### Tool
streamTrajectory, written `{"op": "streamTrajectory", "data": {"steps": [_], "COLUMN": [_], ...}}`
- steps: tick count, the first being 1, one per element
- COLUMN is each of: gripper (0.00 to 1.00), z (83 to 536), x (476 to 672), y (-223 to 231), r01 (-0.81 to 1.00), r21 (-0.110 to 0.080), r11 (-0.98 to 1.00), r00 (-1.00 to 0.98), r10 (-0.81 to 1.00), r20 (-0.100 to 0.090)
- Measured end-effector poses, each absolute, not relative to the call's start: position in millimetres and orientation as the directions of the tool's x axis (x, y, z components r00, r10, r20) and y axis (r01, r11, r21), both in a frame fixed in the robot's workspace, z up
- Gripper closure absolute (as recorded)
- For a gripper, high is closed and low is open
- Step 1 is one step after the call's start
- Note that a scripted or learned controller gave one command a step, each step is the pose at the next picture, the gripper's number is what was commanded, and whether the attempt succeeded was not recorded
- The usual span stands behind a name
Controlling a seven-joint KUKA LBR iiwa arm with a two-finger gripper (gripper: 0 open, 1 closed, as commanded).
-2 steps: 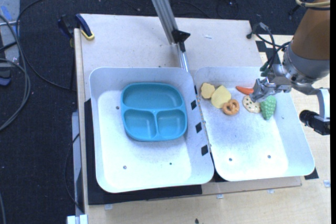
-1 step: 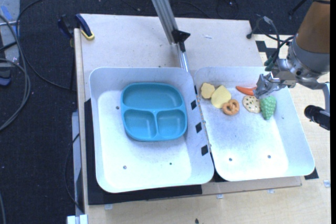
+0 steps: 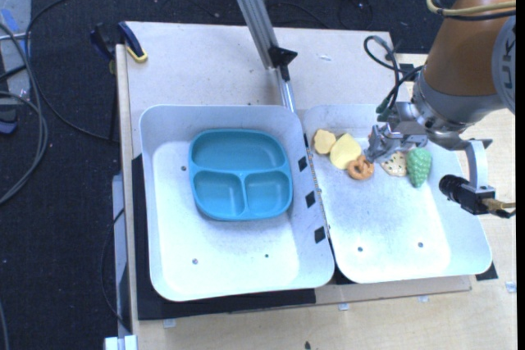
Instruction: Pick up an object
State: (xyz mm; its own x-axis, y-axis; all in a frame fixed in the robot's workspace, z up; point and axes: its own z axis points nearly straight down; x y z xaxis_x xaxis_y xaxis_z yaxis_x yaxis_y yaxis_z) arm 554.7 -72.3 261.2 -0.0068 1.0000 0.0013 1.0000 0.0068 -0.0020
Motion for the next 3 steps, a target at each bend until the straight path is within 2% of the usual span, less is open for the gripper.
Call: {"op": "streamTrajectory", "data": {"steps": [1, 3], "gripper": [1.00, 1.00], "z": [257, 254], "x": [534.0, 519.8], "y": [-25, 94], "r01": [1.000, 1.000], "r21": [-0.003, 0.000], "r11": [0.007, 0.009], "r00": [-0.007, -0.009], "r10": [1.000, 1.000], "r20": [0.001, 0.002]}}
